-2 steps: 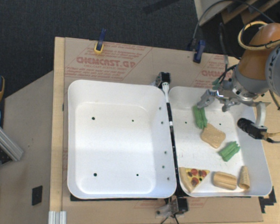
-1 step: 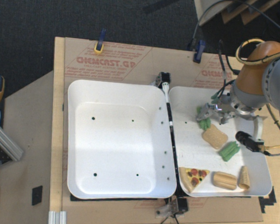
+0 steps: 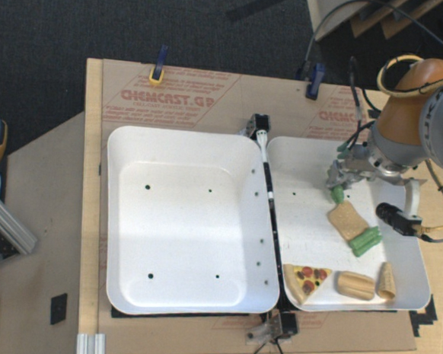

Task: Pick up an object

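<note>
Fingers (image 3: 338, 183) shut on small green piece (image 3: 337, 194).

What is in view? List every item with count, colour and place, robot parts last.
left bin: 1, white, left half of the bench.
right bin: 1, white, right half of the bench, beside the first.
pizza slice toy: 1, tan with red dots, near-left corner of the right bin.
bread roll toy: 1, tan, near edge of the right bin.
small tan piece: 1, right of the roll.
cracker-like slab: 1, tan, middle of the right bin.
green piece: 1, against the slab.
clamps: 2, blue, far edge of the board.
arm: 1, grey and orange, right side.
end effector: 1, over the right bin's far part, something green at its tip.
</note>
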Robot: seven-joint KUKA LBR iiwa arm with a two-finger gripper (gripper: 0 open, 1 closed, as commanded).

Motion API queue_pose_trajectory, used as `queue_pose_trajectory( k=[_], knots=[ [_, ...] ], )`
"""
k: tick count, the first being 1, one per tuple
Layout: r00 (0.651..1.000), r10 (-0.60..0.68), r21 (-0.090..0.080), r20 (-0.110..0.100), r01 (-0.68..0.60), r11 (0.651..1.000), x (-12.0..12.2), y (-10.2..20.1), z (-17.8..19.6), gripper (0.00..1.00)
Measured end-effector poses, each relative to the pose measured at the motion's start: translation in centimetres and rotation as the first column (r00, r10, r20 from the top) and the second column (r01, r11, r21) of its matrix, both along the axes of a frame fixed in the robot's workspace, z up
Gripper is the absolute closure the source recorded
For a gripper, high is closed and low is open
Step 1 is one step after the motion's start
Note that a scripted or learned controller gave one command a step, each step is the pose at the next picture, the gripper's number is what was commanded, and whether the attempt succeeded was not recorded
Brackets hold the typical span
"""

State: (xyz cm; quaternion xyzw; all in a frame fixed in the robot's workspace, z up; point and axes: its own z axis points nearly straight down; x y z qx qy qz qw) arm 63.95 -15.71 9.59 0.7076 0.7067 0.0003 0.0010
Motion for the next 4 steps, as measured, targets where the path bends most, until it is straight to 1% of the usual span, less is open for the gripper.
queue_pose_trajectory(
  k=[1,2,3,4],
  knots=[
    [1.0,0.0,-0.002,0.009,0.0,1.0,-1.8,0.0,10.0,1.0],
    [1.0,-0.002,0.003,-0.004,0.002,1.0,-9.6,1.0,13.2,1.0],
    [1.0,0.004,0.005,-0.007,-0.004,1.0,-15.6,6.3,14.2,1.0],
    [1.0,0.008,0.005,-0.007,-0.008,1.0,-16.1,13.2,11.4,1.0]
  ],
)
